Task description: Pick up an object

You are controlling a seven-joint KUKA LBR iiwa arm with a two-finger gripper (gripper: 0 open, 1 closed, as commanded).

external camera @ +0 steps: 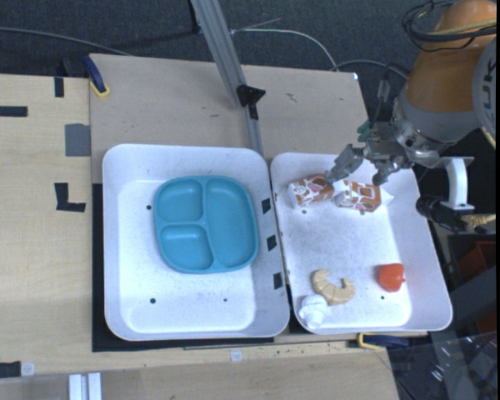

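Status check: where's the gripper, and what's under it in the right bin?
Gripper open, above right white bin's far end. Crinkled orange-and-white wrapper lies just below the fingers, not gripped. Tan croissant-shaped toy and small red block sit apart at the near end.

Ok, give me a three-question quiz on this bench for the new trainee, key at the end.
1. True or false: the blue divided plate lies in the left bin.
2. Which thing lies nearest the gripper? A) red object B) croissant C) patterned wrapper
3. Fill in: the croissant and the red object both lie in the ___ bin.

Key: 1 true; 2 C; 3 right.
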